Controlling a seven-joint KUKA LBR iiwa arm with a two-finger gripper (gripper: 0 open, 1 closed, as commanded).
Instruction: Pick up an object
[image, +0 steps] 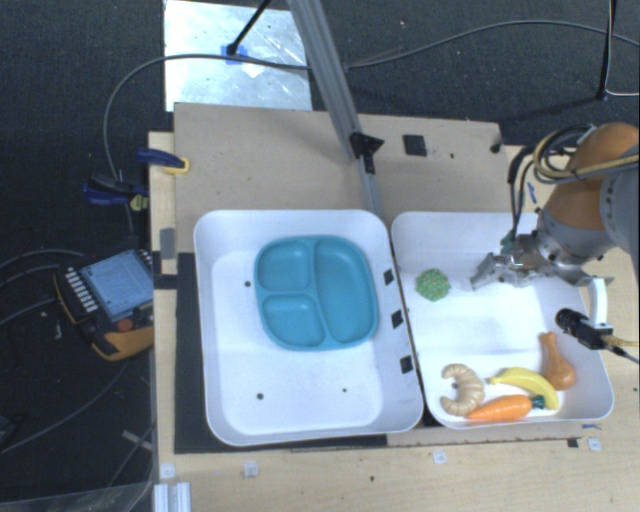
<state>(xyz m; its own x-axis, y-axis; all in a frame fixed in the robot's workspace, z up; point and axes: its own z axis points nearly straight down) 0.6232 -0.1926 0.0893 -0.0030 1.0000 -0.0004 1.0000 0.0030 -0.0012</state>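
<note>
Gripper (492, 270) over the right bin (470, 325), fingers spread and holding nothing.

Taking the right bin as the mark: the gripper hangs above its upper right part, reaching in from the right with fingers pointing left. The green broccoli (433, 285) lies in its upper left, near the fingertips but apart from them. Along its lower edge lie a croissant (460, 387), a carrot (498, 408) and a banana (524, 382), close together, with a drumstick (557, 362) just right of them. Left of the bin sits the other bin (225, 330), bearing a blue divided plate (316, 292).
</note>
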